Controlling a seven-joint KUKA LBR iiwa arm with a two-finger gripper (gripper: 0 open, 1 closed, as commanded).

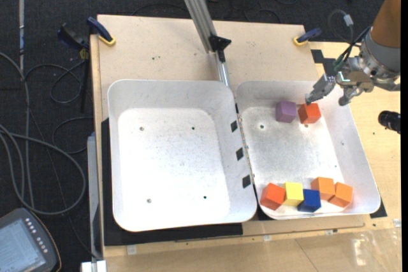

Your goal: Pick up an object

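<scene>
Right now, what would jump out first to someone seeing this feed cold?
Probably the gripper at the far right, its open fingers hanging just above an orange block that sits beside a purple block near the back of the right bin. Next, the cluster of blocks, orange, yellow and blue, crowded along that bin's front edge.

I see two bins side by side on the bench [159, 48], the left bin [127, 137] and the right bin [357, 156]. Two cubes [297, 112] sit touching near the right bin's far wall. The gripper [333, 93] hangs just over them. Five blocks [307, 193] cluster along its near wall. Clamps [102, 32] grip the bench's far corners.
</scene>
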